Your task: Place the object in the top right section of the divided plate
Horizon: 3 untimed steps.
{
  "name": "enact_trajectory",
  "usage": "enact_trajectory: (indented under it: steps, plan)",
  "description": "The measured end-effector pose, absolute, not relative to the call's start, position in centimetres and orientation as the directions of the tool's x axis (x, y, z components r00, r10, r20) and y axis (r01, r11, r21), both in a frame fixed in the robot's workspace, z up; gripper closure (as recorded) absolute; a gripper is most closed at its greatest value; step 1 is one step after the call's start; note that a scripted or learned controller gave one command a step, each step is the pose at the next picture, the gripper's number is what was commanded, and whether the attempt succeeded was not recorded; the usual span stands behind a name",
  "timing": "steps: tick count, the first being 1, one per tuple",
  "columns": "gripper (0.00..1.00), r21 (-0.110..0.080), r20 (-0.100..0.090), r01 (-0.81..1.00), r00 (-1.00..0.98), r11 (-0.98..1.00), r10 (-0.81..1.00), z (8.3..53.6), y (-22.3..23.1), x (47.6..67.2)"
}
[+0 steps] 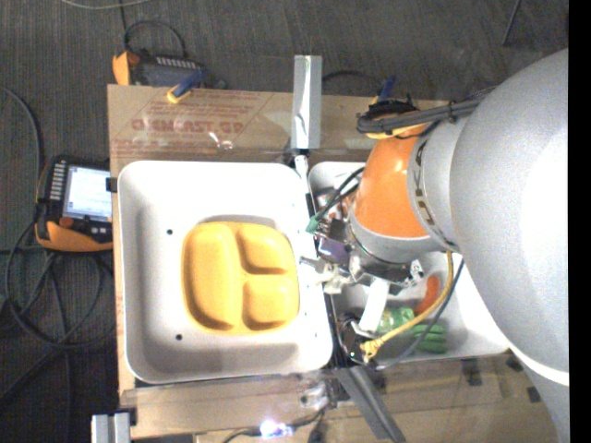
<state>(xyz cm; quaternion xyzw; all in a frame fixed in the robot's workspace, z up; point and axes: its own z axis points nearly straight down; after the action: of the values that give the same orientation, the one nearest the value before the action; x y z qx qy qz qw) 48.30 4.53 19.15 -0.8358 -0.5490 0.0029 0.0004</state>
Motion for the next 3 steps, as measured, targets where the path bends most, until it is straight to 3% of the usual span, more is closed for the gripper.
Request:
enact_trajectory:
  steps: [1,2,3]
  plan:
    - [1.0,-0.006,0.0,0.973,-0.23,0.23,0.973,18.2,8.0,48.2]
    - [1.0,-0.003,-0.002,1.0,-0.013,0.013,1.0,18.3,0.0,48.4]
    - [1.0,-0.005,-0.002,0.998,-0.07,0.07,0.998,18.3,2.5,48.3]
